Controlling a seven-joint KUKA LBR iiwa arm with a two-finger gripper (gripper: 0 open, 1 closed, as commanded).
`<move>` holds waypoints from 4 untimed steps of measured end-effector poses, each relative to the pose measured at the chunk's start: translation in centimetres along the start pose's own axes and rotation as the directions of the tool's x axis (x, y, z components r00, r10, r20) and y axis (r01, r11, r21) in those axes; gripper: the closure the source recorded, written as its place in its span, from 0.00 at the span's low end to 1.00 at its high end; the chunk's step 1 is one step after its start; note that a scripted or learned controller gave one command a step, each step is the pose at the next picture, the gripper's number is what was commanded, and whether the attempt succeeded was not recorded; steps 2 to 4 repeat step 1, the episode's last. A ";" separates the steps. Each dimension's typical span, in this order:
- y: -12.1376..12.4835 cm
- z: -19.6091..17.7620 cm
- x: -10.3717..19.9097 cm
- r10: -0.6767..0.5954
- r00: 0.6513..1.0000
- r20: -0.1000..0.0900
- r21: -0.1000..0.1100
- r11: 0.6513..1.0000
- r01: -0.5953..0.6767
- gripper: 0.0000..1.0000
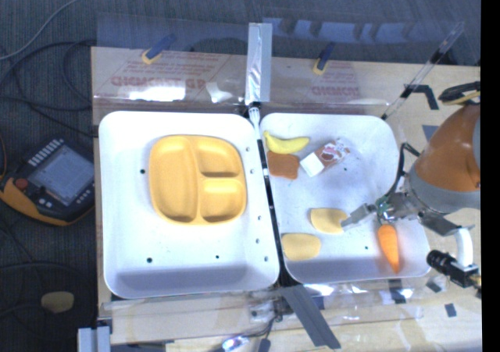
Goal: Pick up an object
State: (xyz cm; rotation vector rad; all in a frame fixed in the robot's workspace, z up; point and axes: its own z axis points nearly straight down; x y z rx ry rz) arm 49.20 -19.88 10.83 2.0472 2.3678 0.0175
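Over the right bin [367,128], at its right edge: the pincer [383,214], fingers too small and blurred to tell whether apart or together, just above the top of an orange carrot [389,246] lying on the bin floor. Left of it, two pale yellow pieces [326,220] [301,246]; farther back, a banana [287,142], a brown piece [283,165], a white block [312,164]. In the left bin [125,264], a yellow divided tray [197,179].

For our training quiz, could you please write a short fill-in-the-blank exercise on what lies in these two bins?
1. The yellow divided tray lies in the ____ bin.
2. The carrot is coloured ____.
3. The banana lies in the ____ bin.
4. The claw is just above the ____.

Missing words: left; orange; right; carrot
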 end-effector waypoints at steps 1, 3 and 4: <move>-1.0 -3.7 -2.3 0.058 0.998 -0.003 0.020 0.998 -0.058 0.00; -1.0 -3.7 -2.3 0.058 0.998 -0.003 0.020 0.998 -0.058 0.00; -1.0 -3.7 -2.3 0.058 0.998 -0.003 0.020 0.998 -0.058 0.00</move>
